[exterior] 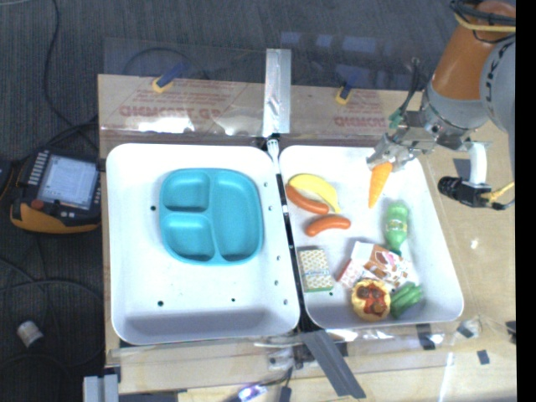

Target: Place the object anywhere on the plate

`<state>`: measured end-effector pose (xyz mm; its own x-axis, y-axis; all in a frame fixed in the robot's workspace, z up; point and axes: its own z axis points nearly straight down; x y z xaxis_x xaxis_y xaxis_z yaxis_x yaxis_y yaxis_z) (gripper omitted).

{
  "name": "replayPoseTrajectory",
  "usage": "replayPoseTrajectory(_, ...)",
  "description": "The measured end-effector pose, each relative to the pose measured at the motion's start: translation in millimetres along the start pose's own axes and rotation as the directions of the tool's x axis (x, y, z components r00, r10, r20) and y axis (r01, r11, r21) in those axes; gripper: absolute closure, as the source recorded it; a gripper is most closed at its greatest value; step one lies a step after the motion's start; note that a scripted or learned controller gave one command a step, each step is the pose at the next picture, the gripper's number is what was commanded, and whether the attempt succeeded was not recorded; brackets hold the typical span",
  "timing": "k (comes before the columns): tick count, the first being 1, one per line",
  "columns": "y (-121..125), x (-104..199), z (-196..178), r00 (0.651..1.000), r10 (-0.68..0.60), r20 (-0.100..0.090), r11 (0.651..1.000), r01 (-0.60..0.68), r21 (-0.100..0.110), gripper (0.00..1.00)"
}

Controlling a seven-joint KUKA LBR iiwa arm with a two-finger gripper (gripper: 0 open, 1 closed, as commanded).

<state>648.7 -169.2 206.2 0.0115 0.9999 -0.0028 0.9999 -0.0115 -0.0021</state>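
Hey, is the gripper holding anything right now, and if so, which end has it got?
Yes, the gripper holds the orange carrot by its thick upper end, pinched between the jaws, with the pointed tip hanging down over the right bin.

The end effector [392, 156] is over the back of the right bin [448, 262] and holds an orange carrot [379, 183] by its top — the tip points down. The left bin [126, 291] carries a blue divided plate [209, 215]. A hot dog [306, 197], a sausage [327, 223] and a green bottle [396, 224] lie near the carrot.
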Motion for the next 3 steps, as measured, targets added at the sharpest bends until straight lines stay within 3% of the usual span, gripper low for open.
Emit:
replayPoseTrajectory(1,-7,53,1,0.997,-0.083,-0.001,0.997,0.083,0.0,1.0)
replayPoseTrajectory(2,-41,167,20,0.998,-0.061,-0.004,0.998,0.061,0.001,1.0)
replayPoseTrajectory(3,-129,259,23,0.967,-0.256,-0.004,0.967,0.256,0.002,1.0)
